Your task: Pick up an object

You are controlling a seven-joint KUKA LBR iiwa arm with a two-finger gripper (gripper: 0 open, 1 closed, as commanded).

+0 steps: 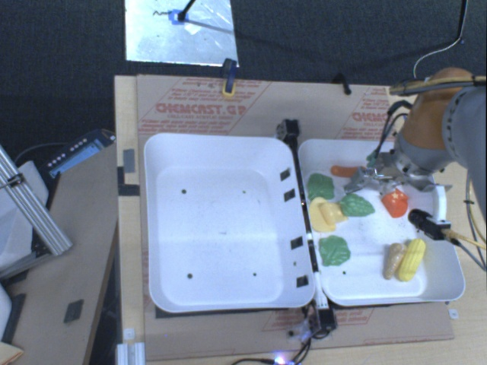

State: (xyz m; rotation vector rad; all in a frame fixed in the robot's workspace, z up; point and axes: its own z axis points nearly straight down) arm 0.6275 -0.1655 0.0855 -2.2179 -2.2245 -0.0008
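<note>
Robot pincer [364, 176], grip state unclear, low over toy vegetables [356, 204] in the right-hand white bin [449, 280]

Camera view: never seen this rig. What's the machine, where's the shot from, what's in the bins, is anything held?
One camera looks down at a slant on a bench with two white bins, left bin and right bin. The arm, grey with an orange band, reaches in from the right; its gripper hangs low over the right bin. That bin has toy food: carrot, three green leaves, a yellow piece, a red piece, corn and a tan piece. I see nothing held; whether the gripper is open is unclear.
</note>
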